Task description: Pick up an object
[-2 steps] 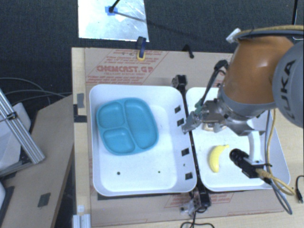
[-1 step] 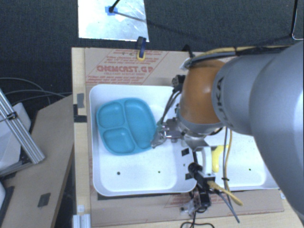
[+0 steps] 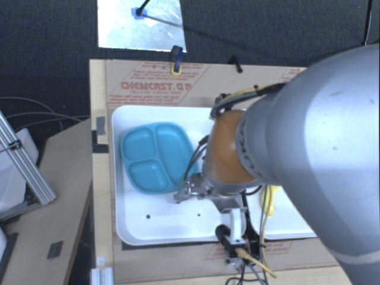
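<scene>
Dark carpet (image 3: 47, 46) surrounds the bench (image 3: 148, 83), a shiny sheet (image 3: 127, 22) lying beyond

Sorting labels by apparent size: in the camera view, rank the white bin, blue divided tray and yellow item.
Largest: white bin.
Then blue divided tray.
Smallest: yellow item, partly hidden by the arm, so its full size is unsure.

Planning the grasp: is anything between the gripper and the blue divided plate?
Nothing visible does. The gripper is at the edge of the blue divided plate nearest the arm, inside the white bin, with nothing else between them, though the arm hides part of that edge.
</scene>
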Tool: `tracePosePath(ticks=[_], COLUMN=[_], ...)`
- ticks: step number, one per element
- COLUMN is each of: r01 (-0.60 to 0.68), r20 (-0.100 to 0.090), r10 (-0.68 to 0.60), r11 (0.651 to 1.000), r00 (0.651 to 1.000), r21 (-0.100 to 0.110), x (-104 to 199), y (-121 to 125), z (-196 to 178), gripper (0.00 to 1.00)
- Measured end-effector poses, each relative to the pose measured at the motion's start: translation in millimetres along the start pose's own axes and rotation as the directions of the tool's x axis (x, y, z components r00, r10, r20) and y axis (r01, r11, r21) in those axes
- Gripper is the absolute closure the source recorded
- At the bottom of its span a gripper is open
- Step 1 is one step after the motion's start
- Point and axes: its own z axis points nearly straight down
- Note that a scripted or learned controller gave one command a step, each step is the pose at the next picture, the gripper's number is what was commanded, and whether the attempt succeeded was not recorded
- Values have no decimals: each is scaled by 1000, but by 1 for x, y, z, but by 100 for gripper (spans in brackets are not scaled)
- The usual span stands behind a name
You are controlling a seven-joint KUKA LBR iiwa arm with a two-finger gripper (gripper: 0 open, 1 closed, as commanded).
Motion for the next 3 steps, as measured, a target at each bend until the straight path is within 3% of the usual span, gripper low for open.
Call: tracePosePath(ticks=[1, 2, 3], r01=[4, 4, 9], r20=[-1, -1, -10], r10=[-4, -4, -9], r11=[1000, 1000, 1000], r00=[1000, 1000, 1000], r21=[-4, -1, -17], x=[28, 27, 122], y=[101, 98, 115], z=[-3, -14, -245], gripper=[0, 100, 100])
